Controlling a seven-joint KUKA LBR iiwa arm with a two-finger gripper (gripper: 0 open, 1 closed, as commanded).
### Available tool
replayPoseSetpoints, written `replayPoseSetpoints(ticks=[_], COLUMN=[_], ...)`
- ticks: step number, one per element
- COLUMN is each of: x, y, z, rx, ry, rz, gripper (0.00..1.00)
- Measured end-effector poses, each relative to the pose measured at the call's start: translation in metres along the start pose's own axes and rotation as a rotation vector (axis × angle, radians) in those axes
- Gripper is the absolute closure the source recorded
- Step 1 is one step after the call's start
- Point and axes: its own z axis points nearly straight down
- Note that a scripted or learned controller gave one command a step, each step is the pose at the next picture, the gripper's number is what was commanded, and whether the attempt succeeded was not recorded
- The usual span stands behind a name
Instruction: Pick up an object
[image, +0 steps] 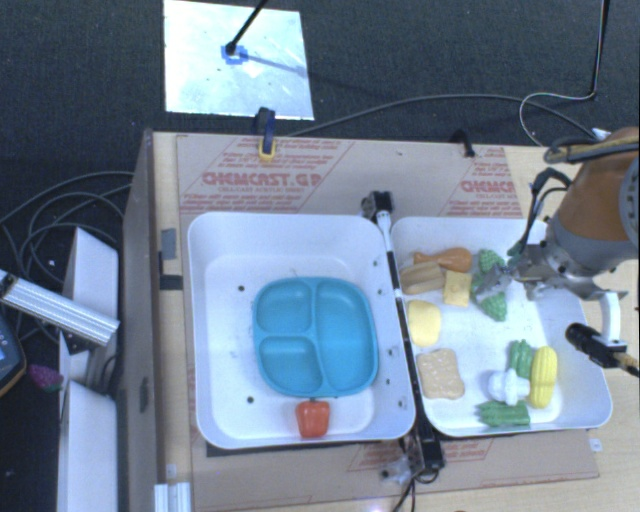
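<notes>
Target candidate: green broccoli-like toy (491, 283) in the right bin (580, 420), toward that bin's 12 o'clock, touching or just beside the yellow cheese-like block (457, 289) at its 9 o'clock. Gripper (505, 279) down right at the green toy, reaching in from 3 o'clock; contact or mere overlap not resolvable. Finger state: cannot tell, tips blurred against the toy. No lift evident; toy appears to rest on the bin floor.

Nearby, same bin: orange carrot-like piece (450, 258) and tan bread roll (421, 277) at 11 o'clock; yellow rounded piece (424, 322) and tan cracker-like slab (440, 373) toward 8 o'clock; corn cob (543, 375), white piece (503, 385) and green pieces (502, 412) toward 5 o'clock.

Left bin (215, 250): blue divided tray (315, 335) at centre, red pepper-like toy (313, 418) at 6 o'clock.

Progress, judged: approach done, grasp unconfirmed. Remaining: secure closure on one object, raise clear of the bin.
</notes>
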Motion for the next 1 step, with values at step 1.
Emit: replayPoseSetpoints(ticks=[1], x=[-0.0057], y=[-0.007], z=[0.0495], rx=[0.002], ry=[0.001], rz=[0.001], gripper=[0.0])
